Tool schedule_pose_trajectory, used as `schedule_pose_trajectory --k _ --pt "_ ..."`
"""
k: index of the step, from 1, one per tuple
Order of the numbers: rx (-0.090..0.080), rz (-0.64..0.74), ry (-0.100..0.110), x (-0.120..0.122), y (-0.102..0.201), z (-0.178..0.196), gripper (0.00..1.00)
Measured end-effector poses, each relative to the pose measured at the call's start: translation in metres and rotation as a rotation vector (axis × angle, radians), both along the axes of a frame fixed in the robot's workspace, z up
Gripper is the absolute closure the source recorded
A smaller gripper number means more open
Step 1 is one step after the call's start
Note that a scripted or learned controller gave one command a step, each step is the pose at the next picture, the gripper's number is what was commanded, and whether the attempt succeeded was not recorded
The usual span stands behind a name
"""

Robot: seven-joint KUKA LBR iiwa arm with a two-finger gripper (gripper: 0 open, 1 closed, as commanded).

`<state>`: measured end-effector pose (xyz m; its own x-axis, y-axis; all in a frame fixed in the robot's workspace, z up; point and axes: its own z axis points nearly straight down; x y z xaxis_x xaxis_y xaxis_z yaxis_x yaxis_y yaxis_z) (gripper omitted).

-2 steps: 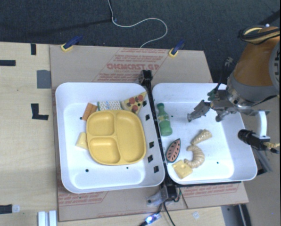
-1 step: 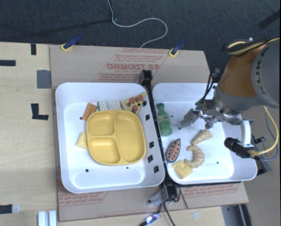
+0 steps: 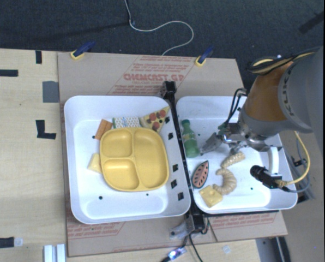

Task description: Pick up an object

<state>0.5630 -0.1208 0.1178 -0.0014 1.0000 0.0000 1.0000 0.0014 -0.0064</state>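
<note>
The gripper (image 3: 217, 141) is being held slightly open, empty, just right of the green bottle (image 3: 189, 138) — probably light, stiff, slippery — best gripped mid-body.

floor (image 3: 53, 10): dark carpet lying along twelve o'clock
bench (image 3: 15, 157): pale wood sitting at nine o'clock
cardboard (image 3: 146, 75): lying under the bins
cable (image 3: 157, 26): white, looping at twelve o'clock
</note>
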Motion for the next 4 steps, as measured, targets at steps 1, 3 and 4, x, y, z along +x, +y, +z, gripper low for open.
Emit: schedule_pose_trajectory --k 1,3,4 --pt "-0.012 -0.005 -0.010 0.000 -0.006 -0.032 0.00" --pt "0.000 -0.001 -0.008 -0.005 -0.004 0.021 1.00" --pt "-0.001 -0.001 -0.009 -0.010 -0.011 0.078 1.00"
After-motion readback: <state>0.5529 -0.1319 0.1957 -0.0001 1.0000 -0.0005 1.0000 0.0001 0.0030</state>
